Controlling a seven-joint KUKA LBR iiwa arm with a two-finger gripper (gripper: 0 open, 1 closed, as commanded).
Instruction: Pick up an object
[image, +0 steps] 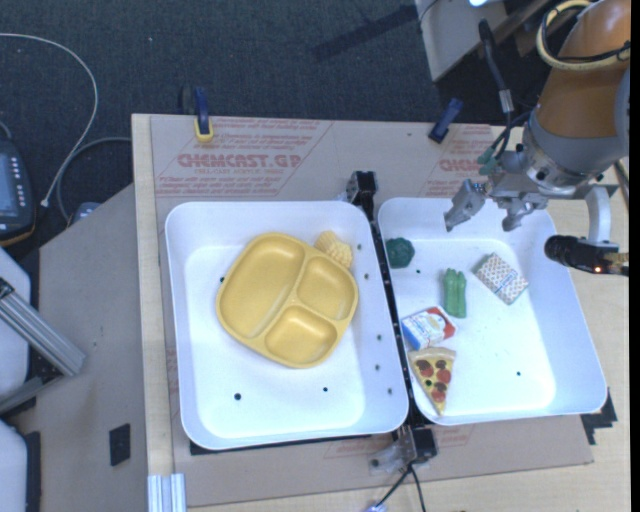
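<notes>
Here the left bin (200, 380) holds a yellow plate (288, 298) — gripper (490, 212) fingers spread wide, holding nothing.

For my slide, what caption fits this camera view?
Open gripper hovers above the right bin of toy food; yellow divided plate in the left bin.

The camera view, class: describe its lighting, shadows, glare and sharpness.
Camera view: even overhead light; the yellow tray casts a soft shadow on the left bin; the bins look bright but keep detail; a glare spot at the top edge above the arm; the pizza slice and green toy are fairly sharp, while the tool looks slightly soft.
</notes>
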